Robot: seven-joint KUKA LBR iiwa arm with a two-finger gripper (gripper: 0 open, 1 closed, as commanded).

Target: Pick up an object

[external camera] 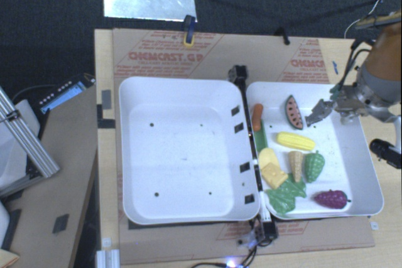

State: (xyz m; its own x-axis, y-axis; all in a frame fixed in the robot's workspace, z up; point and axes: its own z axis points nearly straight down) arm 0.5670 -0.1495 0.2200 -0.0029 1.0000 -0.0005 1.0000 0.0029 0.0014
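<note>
Claw near the toy food, ready to pick one.
The grey metal claw [316, 113] sits open and empty, upper right, just beside the red watermelon slice [293, 112]; it should drop straight over one toy.

Red print reading "CHEMCAST GP" is seen on the brown paper-covered sheet [164, 50] under the bins; repeated at right, partly legible.

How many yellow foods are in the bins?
3, all in the right bin: a corn cob mid-bin, a cheese wedge by the left wall, a pale cone between them.
</note>
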